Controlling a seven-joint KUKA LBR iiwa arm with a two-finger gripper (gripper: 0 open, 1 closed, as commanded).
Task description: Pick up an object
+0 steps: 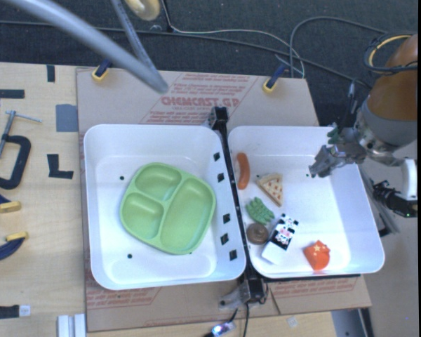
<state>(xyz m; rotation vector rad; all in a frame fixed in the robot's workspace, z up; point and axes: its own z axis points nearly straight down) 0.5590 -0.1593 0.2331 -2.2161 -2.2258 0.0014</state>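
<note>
**In the right bin, six small things wait while the gripper hangs at the far right rim**

In the right bin (351, 209) the candidates lie mostly along its left half: a sausage (243, 170) close to the divider wall, a wedge of pizza (271, 187) just beside it, a green leafy piece (260, 210) below that, then a brown round piece (257, 232) touching a black-and-white carton (281, 236) near the front edge. A red-orange fruit (318, 254) sits apart, toward the front right corner. None is lifted.

The gripper (324, 161) hovers over the bin's back right area, near its right rim and well apart from every item. It is dark and seen at a slant, so I cannot tell how its tips are set; nothing shows between them.

The left bin (98, 188) holds a green divided plate (168, 206). A C-clamp (10, 156) lies on the bench at the left edge.

The risks, as I judge them: the carton and brown piece touch, so a descent there could catch both or push one away. The sausage lies so near the divider that the wall could block a grasp. The rounded fruit may roll or squirt out if pinched off centre.
</note>
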